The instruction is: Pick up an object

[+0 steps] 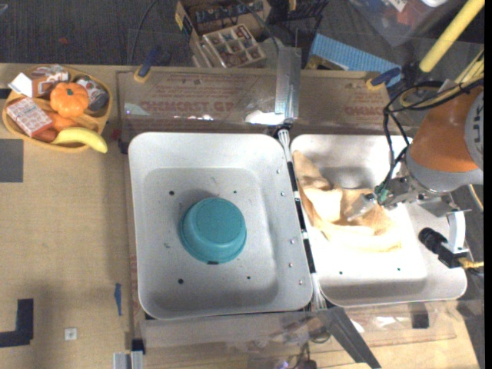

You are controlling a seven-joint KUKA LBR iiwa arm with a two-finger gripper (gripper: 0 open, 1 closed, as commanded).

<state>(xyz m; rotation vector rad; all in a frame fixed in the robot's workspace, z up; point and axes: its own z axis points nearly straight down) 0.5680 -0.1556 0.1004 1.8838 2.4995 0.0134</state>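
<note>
Near edge of the bench: a bare wooden surface [61, 267] with a dark L-shaped mark at lower left. Beyond it, two shallow white bins sit side by side, their inner rims touching.

Left bin [154, 167]: a teal bowl [214, 229], upside down, rests near the centre of the floor, apart from all four walls.

Right bin [430, 275]: a tan cloth [338, 206], crumpled, lies across the left and middle of the floor; its left part runs up against the wall shared with the left bin, and a pale fold extends toward the near right.

Arm: the grey arm with its orange band [446, 141] enters from the right, above the right bin's far right corner. The gripper [370, 203] is lowered onto the right part of the cloth, touching the fabric. The fingertips merge with the folds, so whether the jaws are open or closed cannot be told, nor whether any fabric lies between them. A black cable loops above the wrist.

Behind the bins: a brown cardboard panel [200, 98] with a clear plastic sheet runs along the far edge.

Far left corner of the bench: a yellow dish [15, 121] holds toy food, including a small orange pumpkin [70, 99], a banana [81, 137] and small boxes.

Farthest: dark floor with a compartmented box [229, 41] and assorted clutter.
</note>
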